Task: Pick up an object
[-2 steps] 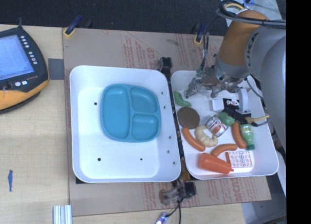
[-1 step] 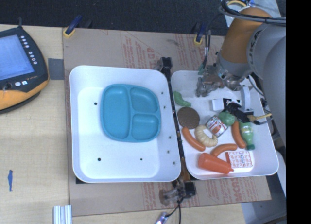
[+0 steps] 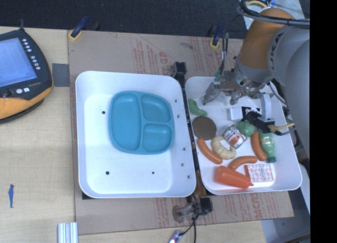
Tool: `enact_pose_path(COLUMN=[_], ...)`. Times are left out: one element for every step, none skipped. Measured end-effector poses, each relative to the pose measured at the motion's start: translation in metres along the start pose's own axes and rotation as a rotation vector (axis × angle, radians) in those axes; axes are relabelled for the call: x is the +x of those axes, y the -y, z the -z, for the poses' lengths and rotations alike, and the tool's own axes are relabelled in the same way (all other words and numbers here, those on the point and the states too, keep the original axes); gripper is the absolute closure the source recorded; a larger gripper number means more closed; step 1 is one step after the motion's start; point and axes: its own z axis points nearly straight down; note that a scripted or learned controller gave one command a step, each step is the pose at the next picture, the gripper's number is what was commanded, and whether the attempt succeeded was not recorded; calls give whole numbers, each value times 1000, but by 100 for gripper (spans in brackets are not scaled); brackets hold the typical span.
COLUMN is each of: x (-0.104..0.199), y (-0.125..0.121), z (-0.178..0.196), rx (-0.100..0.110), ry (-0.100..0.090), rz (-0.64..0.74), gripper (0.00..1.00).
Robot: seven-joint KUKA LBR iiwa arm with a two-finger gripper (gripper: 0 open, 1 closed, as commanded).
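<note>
- Two-finger metal gripper [image 3: 224, 93] is seen spread open, empty, above the shallow white right bin's [image 3: 295, 176] far end.
- Approach step is judged; descent onto one toy is needed.

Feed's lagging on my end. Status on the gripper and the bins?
Gripper over far end of right bin, nothing seen between fingers. Toy food, carrot included, lying loose. Left bin holds blue tray.

White bins [image 3: 87, 131]; left holds teal tray [image 3: 141, 122]. Right: brown disc [image 3: 204, 128], orange carrot [image 3: 231, 177], orange-red sausages [image 3: 209, 151], red-patterned white packet [image 3: 260, 174]. Orange-banded grey arm [image 3: 263, 39].
</note>
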Motion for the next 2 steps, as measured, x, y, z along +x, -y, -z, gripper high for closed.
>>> enact_pose_path(x=[8,6], y=[3,3], z=[-21,-10], rx=[-2,0], ry=[-1,0], rz=[-3,-2], gripper=[0,100])
